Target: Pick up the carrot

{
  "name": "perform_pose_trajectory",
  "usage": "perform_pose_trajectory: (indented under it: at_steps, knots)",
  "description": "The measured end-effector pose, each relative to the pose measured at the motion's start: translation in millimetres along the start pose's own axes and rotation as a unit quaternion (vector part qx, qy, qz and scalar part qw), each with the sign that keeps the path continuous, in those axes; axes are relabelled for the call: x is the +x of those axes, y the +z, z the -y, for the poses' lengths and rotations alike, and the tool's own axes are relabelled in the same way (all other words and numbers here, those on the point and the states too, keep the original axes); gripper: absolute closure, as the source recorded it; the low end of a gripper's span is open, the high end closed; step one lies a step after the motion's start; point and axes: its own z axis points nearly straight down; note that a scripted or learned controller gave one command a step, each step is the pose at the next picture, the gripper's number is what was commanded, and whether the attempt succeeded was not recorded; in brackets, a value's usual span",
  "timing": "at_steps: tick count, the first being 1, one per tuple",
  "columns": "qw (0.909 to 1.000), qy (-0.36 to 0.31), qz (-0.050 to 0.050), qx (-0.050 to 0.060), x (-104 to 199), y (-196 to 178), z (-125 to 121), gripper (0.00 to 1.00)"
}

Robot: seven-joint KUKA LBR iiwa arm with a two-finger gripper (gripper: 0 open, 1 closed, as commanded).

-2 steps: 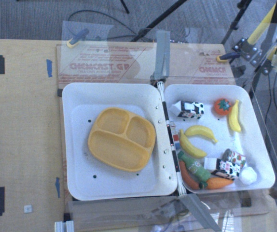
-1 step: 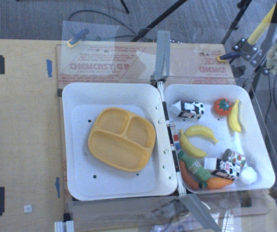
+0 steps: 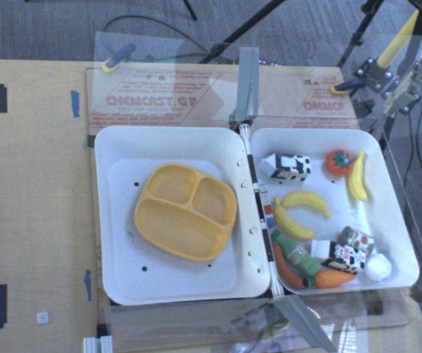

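Observation:
The carrot [image 3: 334, 278] is an orange tapered piece lying flat along the near wall of the right bin [image 3: 391, 197]. A green bottle [image 3: 297, 254] and a cow-patterned carton [image 3: 347, 251] lie partly over its upper side. A second orange piece [image 3: 284, 266] pokes out from under the bottle at the bin's near left corner; whether it belongs to the carrot I cannot tell.
The right bin also holds three bananas [image 3: 357, 176] [image 3: 308, 201] [image 3: 292, 225], a red tomato [image 3: 337, 162], another cow-patterned carton [image 3: 290, 167] and a white ball [image 3: 377, 268]. A yellow divided plate [image 3: 185, 212] lies in the left bin [image 3: 115, 197]. Tripod legs stand at the far right.

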Motion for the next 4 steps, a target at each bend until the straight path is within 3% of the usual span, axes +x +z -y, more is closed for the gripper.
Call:
perform_pose_trajectory:
  at_steps: [1,2,3,4]
  knots:
    - [0.9874,-0.158,0.0,0.0,15.9,8.2,9.8,1.0]
    - [0.9968,0.08,-0.001,0.0,26.2,8.0,-3.0,1.0]
    - [0.9351,0.354,-0.002,0.001,50.6,-14.4,31.9,1.0]
    - [0.9909,0.134,0.004,-0.001,31.5,-39.9,19.5,1.0]
